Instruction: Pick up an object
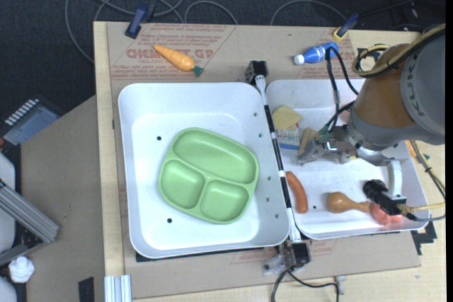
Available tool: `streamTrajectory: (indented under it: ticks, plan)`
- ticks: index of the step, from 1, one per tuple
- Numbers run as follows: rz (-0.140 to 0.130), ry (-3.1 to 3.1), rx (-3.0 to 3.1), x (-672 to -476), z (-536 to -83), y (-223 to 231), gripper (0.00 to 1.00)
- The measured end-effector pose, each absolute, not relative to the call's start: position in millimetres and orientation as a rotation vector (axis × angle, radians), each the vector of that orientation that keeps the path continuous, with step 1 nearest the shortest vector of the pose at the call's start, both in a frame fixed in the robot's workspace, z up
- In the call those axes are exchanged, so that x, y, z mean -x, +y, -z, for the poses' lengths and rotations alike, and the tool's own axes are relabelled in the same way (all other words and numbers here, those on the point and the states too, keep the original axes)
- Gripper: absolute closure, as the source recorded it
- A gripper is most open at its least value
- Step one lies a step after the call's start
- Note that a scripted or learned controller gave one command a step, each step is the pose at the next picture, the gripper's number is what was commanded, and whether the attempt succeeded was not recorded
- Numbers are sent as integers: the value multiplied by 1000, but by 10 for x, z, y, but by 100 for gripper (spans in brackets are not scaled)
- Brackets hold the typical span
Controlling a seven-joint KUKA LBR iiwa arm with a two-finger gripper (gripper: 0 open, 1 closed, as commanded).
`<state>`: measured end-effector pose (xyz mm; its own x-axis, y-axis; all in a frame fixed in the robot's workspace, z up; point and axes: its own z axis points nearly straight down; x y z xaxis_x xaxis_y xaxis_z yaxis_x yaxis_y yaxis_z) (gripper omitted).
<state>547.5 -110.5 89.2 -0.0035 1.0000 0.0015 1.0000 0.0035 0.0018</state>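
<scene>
My gripper (pixel 309 146) reaches in from the right and sits low over the left part of the right bin (pixel 311 92). Just to its left are a pale yellow wedge (pixel 287 117) and a small blue and white item (pixel 287 142) against the bin's left wall. An orange-red sausage (pixel 296 192) lies below the gripper near the front left of that bin. A brown pear-shaped toy (pixel 342 202) lies to its right, and a pink piece (pixel 388 218) sits at the front right corner. Nothing shows as held.
The left bin (pixel 141 117) holds a green divided plate (pixel 208 175). On the bench behind the bins lie a toy carrot (pixel 177 58), a blue clip (pixel 139 20) and a blue and white bottle (pixel 316 54). The grey arm with its orange band (pixel 386 99) covers the right bin's right side.
</scene>
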Motion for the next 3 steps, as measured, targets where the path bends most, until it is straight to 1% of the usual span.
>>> streamTrajectory:
  ticks: [1,2,3]
  plan:
    - [3,2219,-2225,-4781,-844,-1968,0]
    - [-3,2224,-2218,-5304,-845,-1409,0]
    - [0,2219,-2220,-5870,-1182,-2042,0]
